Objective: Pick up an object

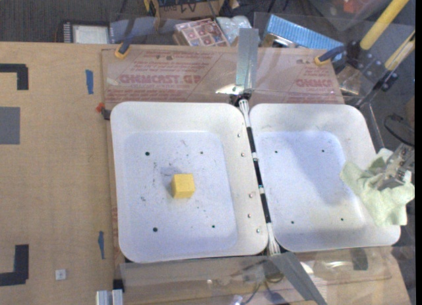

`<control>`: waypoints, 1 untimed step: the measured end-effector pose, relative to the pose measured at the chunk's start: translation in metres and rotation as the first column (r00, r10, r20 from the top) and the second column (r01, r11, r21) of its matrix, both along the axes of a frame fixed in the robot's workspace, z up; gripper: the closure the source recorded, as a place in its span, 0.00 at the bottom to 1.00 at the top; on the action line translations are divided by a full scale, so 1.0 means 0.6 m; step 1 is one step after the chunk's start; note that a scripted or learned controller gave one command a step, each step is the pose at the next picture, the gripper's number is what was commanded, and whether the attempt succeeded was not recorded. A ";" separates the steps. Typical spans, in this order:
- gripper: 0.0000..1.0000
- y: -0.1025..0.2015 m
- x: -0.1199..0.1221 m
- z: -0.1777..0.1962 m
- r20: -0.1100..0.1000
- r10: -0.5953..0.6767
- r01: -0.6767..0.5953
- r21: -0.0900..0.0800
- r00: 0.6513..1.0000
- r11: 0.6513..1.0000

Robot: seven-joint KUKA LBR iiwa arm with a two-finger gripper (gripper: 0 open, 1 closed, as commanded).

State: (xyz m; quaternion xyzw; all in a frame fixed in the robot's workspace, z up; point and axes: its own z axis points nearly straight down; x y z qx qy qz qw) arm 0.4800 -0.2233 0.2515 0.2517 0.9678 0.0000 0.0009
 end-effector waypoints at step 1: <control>1.00 -0.001 0.000 0.184 0.003 -0.175 0.175 -0.001 0.984 0.984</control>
